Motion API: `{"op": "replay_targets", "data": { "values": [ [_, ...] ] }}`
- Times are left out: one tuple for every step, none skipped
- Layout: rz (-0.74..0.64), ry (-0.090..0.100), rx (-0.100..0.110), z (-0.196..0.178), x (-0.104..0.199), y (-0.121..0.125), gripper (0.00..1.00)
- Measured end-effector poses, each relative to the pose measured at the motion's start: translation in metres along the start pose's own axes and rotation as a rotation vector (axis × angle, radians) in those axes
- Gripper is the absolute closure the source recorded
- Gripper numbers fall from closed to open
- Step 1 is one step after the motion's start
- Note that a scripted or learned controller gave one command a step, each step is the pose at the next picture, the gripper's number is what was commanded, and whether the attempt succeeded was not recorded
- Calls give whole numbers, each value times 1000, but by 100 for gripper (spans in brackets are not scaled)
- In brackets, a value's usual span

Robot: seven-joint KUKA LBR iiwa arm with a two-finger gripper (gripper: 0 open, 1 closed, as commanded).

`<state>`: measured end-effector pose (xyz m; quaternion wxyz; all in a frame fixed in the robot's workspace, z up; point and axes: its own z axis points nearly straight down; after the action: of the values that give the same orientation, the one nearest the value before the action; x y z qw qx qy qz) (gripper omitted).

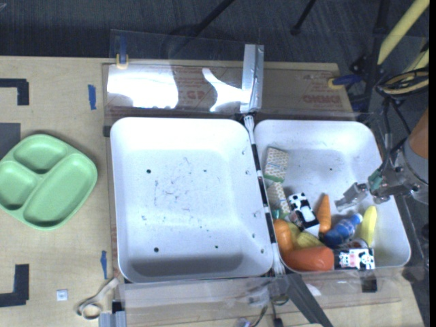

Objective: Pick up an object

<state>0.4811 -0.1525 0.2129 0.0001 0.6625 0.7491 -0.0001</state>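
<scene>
White plastic forms both shallow bins on the pale wooden surface. The left white bin lies bare, while the right white bin carries all the toys, heaped in its near half: an orange carrot-shaped toy, a yellow banana-shaped toy, a blue rounded toy, a fat orange-red toy, two black-and-white cow-patterned blocks and a patterned flat card. The heap likely sits so because the bin floor slopes inward. The metal pincer hangs over the bin's right part, just beside the banana and above the blue toy, clamped on nothing; whether its tips are apart I cannot tell. A green divided plastic tray rests well apart at left.
</scene>
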Motion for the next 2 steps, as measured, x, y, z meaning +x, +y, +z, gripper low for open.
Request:
{"op": "replay_targets", "data": {
  "values": [
    [-210,-8,-22,97,14,31,0],
    [152,-12,-42,106,37,23,0]
  ]
}}
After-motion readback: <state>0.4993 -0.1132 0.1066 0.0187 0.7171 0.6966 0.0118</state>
